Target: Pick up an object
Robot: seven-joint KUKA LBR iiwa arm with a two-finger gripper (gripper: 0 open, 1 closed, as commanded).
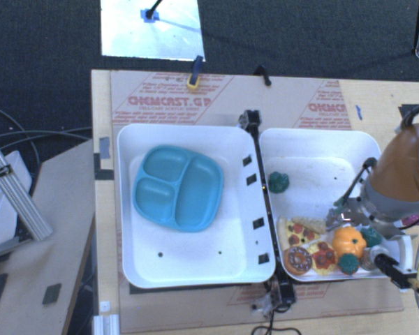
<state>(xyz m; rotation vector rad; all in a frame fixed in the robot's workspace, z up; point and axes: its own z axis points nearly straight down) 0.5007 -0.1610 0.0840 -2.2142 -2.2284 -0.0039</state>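
The left bin carries a blue three-compartment plate toward its left and far side, with bare white floor along its near edge and right wall. In the right bin a small dark-green ball sits alone near the left wall, open floor around it — the toy food is crowded along the near edge: pizza slice, frosted donut, orange pumpkin. The gripper hangs over that cluster's far right side, and whether it is spread or pressed together I cannot tell.

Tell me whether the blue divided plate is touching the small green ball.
Apart. The camera view shows the blue divided plate lying in the left bin, while the small green ball sits in the right bin, with the bins' walls between them.
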